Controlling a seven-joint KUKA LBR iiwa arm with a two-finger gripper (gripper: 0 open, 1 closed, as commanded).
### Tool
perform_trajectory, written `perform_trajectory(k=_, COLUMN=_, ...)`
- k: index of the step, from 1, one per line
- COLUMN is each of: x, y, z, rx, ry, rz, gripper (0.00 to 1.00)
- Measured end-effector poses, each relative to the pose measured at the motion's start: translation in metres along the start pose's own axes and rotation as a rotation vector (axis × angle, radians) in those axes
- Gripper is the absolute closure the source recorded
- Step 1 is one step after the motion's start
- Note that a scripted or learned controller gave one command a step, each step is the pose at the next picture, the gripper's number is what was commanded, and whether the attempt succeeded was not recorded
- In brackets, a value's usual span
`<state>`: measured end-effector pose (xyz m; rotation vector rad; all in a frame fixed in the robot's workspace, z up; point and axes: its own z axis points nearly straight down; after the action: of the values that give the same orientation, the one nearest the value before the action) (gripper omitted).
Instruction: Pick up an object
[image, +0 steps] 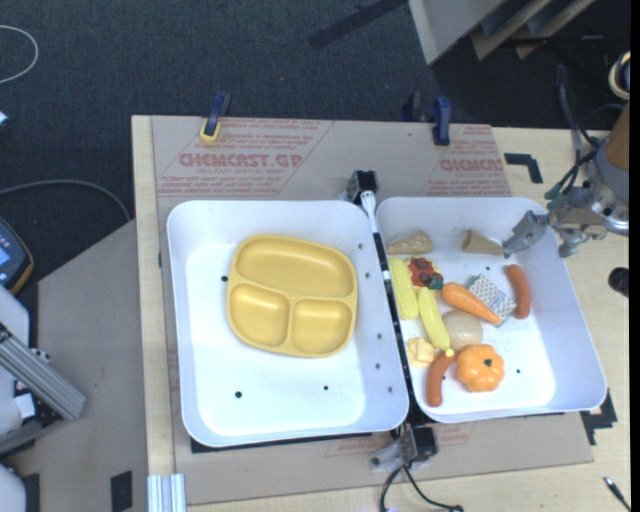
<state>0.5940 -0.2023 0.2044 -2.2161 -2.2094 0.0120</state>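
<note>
So the gripper (540, 232) sits at the right bin's (580, 350) upper right rim, over bare floor; looks like the fingers are spread with nothing between them, though it's blurry. The toy food is piled to its left: sausage (518, 288) nearest, then the carrot (470, 302) and pumpkin (479, 368). I'd go for the sausage (it lies apart from the pile), straddling it across its narrow width and dropping straight down. Yellow tray (292, 295) stays out of it.
</note>
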Motion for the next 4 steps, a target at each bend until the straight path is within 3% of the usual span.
perform_trajectory(k=1, x=0.0, y=0.003, z=-0.009, rx=-0.014, ry=-0.003, rz=-0.003, gripper=0.0)
perform_trajectory(k=3, x=0.007, y=-0.002, z=0.103, rx=-0.008, ry=-0.001, rz=-0.003, gripper=0.0)
perform_trajectory(k=4, x=0.008, y=0.002, z=0.115, rx=-0.02, ry=0.001, rz=-0.004, gripper=0.0)
